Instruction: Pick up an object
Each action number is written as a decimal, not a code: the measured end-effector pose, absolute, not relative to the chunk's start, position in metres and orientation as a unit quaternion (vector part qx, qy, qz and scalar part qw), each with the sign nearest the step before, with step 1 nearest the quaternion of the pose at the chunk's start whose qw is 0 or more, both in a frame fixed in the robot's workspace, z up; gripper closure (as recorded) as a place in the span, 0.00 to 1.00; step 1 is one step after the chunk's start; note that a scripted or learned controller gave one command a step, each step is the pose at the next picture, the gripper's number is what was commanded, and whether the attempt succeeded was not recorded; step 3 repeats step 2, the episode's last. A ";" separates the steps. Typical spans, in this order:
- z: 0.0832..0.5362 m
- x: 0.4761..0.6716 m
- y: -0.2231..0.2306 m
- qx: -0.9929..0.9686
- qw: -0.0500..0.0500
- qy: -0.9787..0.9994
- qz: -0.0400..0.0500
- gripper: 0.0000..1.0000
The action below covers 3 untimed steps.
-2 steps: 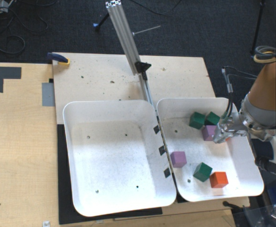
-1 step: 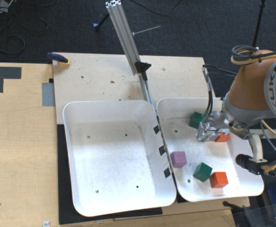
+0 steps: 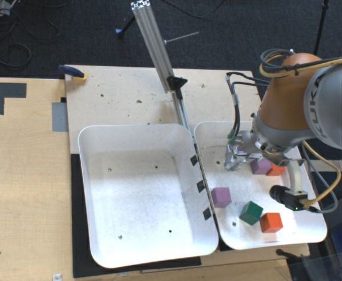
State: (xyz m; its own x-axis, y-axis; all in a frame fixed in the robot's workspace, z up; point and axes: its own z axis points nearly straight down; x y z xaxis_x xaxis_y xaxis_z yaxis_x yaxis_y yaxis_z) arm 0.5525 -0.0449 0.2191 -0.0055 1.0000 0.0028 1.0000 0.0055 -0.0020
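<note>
Several blocks in right bin (image 3: 311, 233), our landmark: purple cube (image 3: 221, 196) near its left wall, green cube (image 3: 251, 212) and orange cube (image 3: 271, 222) toward front. Hand (image 3: 234, 157) low over bin's rear, beside another purple block (image 3: 260, 166); we judge descent for grasp. Grip state: cannot tell.
</note>
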 end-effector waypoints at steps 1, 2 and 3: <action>0.225 0.562 -0.002 -0.706 0.002 -0.709 0.000 1.00; 0.233 0.586 0.050 -0.705 0.001 -0.709 0.000 1.00; 0.233 0.586 0.050 -0.705 0.001 -0.709 0.000 1.00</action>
